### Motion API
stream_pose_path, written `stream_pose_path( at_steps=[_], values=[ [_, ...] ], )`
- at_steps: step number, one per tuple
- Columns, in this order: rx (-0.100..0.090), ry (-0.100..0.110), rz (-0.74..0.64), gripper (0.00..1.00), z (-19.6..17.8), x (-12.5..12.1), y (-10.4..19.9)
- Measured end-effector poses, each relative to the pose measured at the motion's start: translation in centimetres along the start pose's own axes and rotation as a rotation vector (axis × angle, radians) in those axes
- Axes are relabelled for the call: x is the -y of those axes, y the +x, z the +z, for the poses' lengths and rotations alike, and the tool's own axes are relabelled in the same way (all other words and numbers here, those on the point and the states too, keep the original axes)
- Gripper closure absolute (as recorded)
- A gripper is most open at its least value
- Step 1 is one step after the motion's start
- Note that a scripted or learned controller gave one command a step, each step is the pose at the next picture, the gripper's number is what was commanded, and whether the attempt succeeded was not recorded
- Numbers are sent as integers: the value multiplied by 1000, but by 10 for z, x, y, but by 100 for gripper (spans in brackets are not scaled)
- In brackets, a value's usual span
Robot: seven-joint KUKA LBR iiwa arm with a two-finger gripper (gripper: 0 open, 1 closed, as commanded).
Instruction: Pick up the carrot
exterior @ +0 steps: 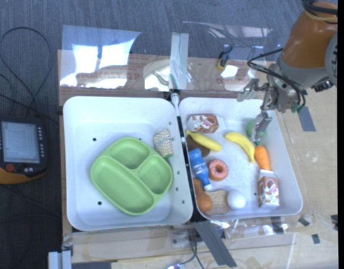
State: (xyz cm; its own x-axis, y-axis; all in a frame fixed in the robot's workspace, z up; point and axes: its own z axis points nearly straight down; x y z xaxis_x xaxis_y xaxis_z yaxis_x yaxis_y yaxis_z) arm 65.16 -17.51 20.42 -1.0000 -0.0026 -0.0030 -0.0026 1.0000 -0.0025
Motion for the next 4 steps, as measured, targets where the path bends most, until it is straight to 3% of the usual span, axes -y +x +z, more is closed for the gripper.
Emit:
stream_pose_path(
  at_steps=[1,2,3,4],
  values=[
    [1,0,44,0,110,24,57],
    [4,3,43,100,100,23,55],
    [11,0,172,100,-19,-30,74],
    [3,0,-288,100,-73,-6,149]
  ],
)
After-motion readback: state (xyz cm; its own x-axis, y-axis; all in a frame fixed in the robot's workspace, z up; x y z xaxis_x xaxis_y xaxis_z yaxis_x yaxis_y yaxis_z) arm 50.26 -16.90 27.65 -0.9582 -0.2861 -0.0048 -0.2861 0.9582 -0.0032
